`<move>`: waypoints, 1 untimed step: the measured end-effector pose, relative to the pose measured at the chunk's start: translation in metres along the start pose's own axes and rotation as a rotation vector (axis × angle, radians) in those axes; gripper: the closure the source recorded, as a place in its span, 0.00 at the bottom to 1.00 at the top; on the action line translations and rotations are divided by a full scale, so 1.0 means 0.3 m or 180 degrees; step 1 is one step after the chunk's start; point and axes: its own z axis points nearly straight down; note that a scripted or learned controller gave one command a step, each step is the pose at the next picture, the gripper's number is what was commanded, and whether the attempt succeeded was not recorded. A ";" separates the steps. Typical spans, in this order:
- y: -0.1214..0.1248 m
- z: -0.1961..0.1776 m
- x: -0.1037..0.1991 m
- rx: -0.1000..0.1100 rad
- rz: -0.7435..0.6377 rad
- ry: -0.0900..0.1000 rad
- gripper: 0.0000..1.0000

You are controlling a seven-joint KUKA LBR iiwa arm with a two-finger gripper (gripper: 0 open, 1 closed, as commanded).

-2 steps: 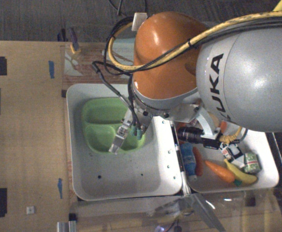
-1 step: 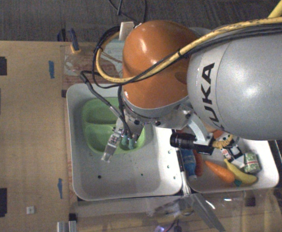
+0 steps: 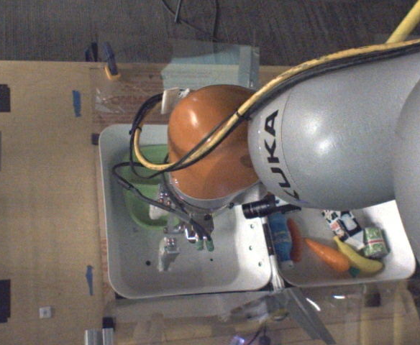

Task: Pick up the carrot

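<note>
The orange carrot (image 3: 326, 254) lies in the right bin (image 3: 400, 214) near its front edge, pointing left, with a yellow banana (image 3: 359, 259) touching its right end. My gripper (image 3: 187, 249) hangs over the left bin (image 3: 113, 192), well to the left of the carrot and on the other side of the wall between the bins. Its fingers (image 3: 167, 254) stand open with nothing between them. The orange wrist band and the grey arm cover much of both bins.
A green bowl-like object (image 3: 141, 208) sits in the left bin, partly under the wrist. In the right bin, a blue bottle (image 3: 280, 240) and a red item (image 3: 294, 231) lie left of the carrot, and a small green box (image 3: 374, 241) to its right.
</note>
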 end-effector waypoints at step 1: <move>0.001 0.268 -0.027 -0.0004 -0.1599 -0.0001 0.00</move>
